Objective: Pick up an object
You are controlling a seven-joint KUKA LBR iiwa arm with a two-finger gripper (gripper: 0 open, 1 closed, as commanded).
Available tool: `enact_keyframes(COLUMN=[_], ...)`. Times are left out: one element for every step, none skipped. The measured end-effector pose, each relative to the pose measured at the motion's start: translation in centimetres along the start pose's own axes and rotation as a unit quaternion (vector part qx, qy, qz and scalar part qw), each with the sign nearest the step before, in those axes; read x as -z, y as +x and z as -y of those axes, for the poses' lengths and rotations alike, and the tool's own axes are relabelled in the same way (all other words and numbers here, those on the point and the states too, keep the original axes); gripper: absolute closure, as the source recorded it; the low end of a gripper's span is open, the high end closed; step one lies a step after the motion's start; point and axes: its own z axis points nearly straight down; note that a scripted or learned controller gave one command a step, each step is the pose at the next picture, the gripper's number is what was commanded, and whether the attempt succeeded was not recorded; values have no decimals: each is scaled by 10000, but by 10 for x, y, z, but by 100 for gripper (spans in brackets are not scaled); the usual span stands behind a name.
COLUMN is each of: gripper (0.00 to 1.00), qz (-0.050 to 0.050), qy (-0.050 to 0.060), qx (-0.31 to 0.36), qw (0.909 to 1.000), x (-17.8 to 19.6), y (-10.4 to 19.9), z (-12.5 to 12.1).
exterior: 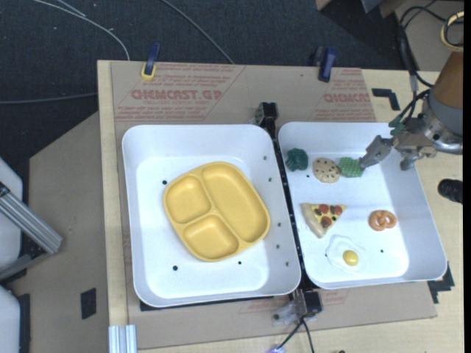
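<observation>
Fried egg toy (344, 255) lies nearest, in the right bin (412, 219). Gripper (370, 157) touches a small green toy (350, 168) beside a cookie (325, 170); finger state unclear. Risk: nudging it aside, grasping nothing.

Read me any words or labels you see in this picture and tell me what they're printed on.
"CHEMCAST GP": red print on the brown board under the two bins, at its upper left.
The same red print repeats at the board's upper right, too faint to read in full.
Smaller red lines above and below each are too blurred to read.
No text on the bins, the yellow tray or the toy food.
</observation>
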Motion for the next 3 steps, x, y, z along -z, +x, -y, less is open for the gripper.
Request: enact_keyframes(gripper=[0,0,0], qz=[14,9,7], qy=[-68,-50,-43], qx=[17,14,16], qw=[10000,10000,10000], x=[8,-49,-91], y=[0,-8,-8], z=[-3,-5,-4])
